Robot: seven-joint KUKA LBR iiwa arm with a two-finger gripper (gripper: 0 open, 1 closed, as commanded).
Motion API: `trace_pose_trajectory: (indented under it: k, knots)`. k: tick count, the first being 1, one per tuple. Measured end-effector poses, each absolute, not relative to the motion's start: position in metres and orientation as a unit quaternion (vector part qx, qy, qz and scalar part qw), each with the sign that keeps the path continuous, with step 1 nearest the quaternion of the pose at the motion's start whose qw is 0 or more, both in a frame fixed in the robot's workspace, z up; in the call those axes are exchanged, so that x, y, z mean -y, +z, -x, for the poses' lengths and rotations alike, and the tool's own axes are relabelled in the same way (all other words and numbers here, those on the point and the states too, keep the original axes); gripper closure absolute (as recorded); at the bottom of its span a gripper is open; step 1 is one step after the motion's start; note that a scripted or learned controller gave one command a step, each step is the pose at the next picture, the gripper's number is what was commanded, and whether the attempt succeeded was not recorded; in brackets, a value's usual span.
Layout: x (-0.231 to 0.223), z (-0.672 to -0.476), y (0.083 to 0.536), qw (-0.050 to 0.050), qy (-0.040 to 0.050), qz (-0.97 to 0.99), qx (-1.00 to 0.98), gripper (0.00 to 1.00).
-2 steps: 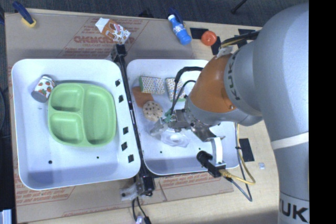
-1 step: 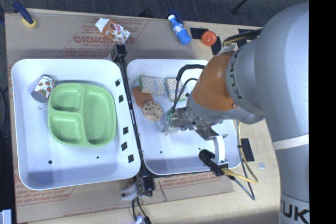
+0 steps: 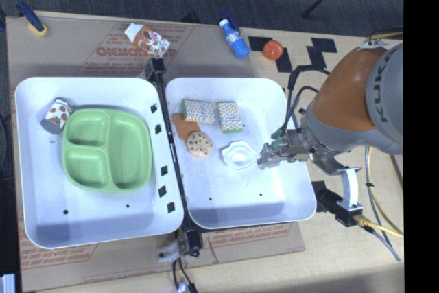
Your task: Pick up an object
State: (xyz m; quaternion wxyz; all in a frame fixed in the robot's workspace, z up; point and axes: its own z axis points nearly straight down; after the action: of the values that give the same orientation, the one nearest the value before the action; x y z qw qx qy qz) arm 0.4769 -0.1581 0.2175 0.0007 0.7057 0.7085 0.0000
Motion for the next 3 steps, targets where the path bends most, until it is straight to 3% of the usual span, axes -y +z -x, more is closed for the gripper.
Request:
trace_pose_trajectory:
  k: [2, 3]
  knots:
    - [0.155, -0.481, 0.26, 0.0, 0.0003, -0.705, -0.709, 1.0]
    - [0.185, -0.475, 0.149, -0.003, -0.0015, -0.705, -0.709, 1.0]
